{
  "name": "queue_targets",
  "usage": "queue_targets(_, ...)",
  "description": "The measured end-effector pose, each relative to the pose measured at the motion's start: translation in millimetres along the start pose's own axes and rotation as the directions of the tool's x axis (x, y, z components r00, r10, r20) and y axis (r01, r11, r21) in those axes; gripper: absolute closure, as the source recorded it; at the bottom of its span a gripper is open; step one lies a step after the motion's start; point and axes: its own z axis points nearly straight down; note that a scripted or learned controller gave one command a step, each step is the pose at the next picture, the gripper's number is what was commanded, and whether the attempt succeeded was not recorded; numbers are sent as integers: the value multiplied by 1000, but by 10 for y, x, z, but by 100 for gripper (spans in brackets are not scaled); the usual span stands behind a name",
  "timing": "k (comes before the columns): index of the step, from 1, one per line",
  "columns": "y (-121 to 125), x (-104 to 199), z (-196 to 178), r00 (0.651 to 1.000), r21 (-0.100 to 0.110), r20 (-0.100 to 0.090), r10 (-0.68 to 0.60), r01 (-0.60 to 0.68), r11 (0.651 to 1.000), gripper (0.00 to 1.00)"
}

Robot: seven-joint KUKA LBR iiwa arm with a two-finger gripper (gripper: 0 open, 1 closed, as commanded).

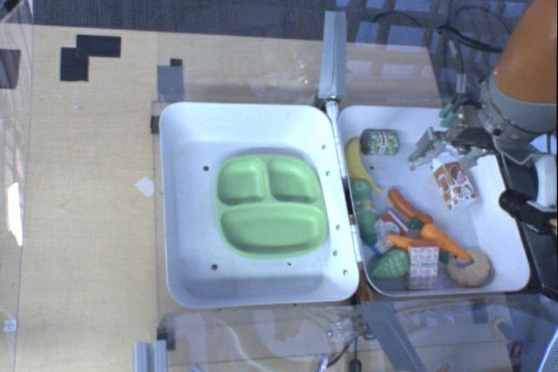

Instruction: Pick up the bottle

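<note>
The bottle (361,216), a small green one, lies in the right bin (514,248) against its left wall, among a banana (357,165) and carrots (425,237). The gripper (446,145) hangs well apart from it, up and to the right, over a white carton (454,182). Its fingers stand apart, gripping nothing. A green tray (271,205) sits in the left bin (187,213).

Arm (527,57) comes in from the right: big rounded orange band, smooth and glossy, with a grey ring under it at the wrist. Below that a cluster of silvery metal parts with a small green bit on top, ending in the gripper (440,148), thin pale-metal fingers (423,148). Black cables loop behind the arm, dark housing lower right of the wrist
</note>
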Motion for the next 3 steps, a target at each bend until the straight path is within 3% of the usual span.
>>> queue_targets(1,-63,524,978,997,2,-1,-83,83,997,0)
queue_targets(2,-475,-102,1801,999,-7,1,46,-46,999,0)
queue_targets(3,-422,-90,1873,954,-26,-2,301,-300,953,0)
